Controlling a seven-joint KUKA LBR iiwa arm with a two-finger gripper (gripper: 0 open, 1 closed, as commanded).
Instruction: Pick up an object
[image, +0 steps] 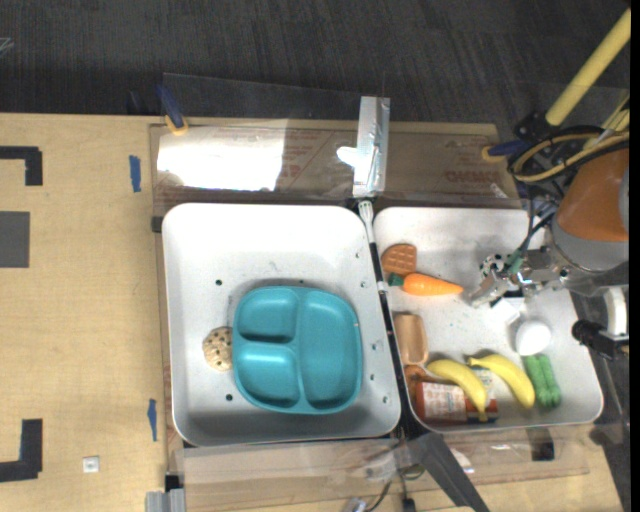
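Since the gripper (492, 292) hangs low beside the carrot (432, 286) in the right bin (450, 222), you are probably lining up a grasp; its fingers grasp nothing, and I cannot tell their opening.

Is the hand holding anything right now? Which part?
Cannot tell. The hand sits low over the right bin beside the carrot, with nothing visibly between its fingers.
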